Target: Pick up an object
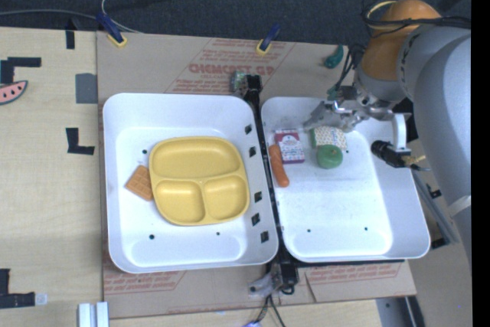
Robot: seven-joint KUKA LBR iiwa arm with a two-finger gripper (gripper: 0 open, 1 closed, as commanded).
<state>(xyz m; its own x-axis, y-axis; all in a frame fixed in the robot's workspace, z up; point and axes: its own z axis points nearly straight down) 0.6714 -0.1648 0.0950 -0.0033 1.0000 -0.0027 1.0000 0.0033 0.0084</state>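
Starting at the left, the left bin (122, 165) carries a yellow divided tray (200, 180) lying flat, with a tan cracker-like piece (138, 182) tucked against its left edge, and none of that looks like the target here. Crossing the divider into the right bin (398, 230), an orange carrot-shaped piece (279, 166) lies along the left wall, long axis running roughly top to bottom. Just beside it sits a small red and white carton (289, 147), and then, near that, a checkered little box (330, 137) with a green round piece (330, 158) touching its lower edge. Here's the gripper (337, 115), reaching in from the right, poised right over the upper edge of that checkered box, so the likely pick lies straight below and a touch toward the bin's near side. Whether the gripper is spread or closed I cannot tell, since the metal parts blur together, and nothing visibly sits in its grasp. The move, as I read it, turns on a short drop, with the green piece crowding one side and possibly getting nudged.
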